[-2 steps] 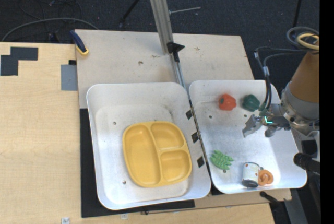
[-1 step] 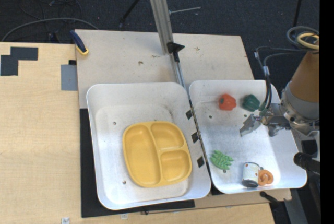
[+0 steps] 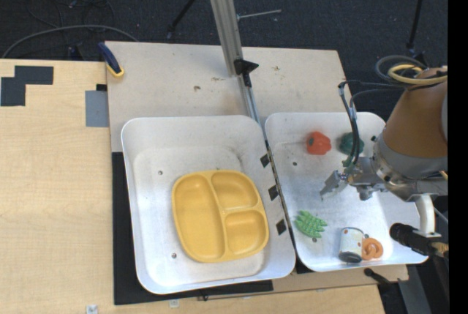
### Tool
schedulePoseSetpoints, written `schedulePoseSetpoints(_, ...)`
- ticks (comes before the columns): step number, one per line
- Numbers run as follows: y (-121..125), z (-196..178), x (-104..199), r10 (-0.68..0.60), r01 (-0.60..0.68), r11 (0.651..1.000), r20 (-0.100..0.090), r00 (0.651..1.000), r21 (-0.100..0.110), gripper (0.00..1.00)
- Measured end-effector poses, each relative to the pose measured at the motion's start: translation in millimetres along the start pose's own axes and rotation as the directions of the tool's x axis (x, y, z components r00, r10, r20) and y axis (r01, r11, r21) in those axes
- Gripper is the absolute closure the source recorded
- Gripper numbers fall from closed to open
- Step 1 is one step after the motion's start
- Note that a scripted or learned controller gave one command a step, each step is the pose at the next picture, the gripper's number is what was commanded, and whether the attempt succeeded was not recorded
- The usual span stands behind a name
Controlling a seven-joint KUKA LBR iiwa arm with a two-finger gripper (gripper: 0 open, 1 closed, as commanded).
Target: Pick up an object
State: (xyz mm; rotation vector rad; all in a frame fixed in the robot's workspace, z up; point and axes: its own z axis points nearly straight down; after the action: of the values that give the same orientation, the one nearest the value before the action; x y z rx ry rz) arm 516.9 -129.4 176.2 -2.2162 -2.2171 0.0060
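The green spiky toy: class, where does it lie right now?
The green spiky toy lies in the right bin, near its front left, just left of the small metal can.

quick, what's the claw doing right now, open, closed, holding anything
Claw: over the right bin, nothing visibly held; whether it is open or closed cannot be told.

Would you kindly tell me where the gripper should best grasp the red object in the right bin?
Probably across the red object's rounded middle, coming straight down from above: it sits alone on the right bin floor, with open space on every side for the jaws.
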Motion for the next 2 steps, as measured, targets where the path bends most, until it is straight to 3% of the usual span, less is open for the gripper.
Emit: schedulePoseSetpoints(2, -1.5, 85.8, 3.5, 0.001, -0.001, 1.0, -0.001, 1.0, -0.006, 0.0)
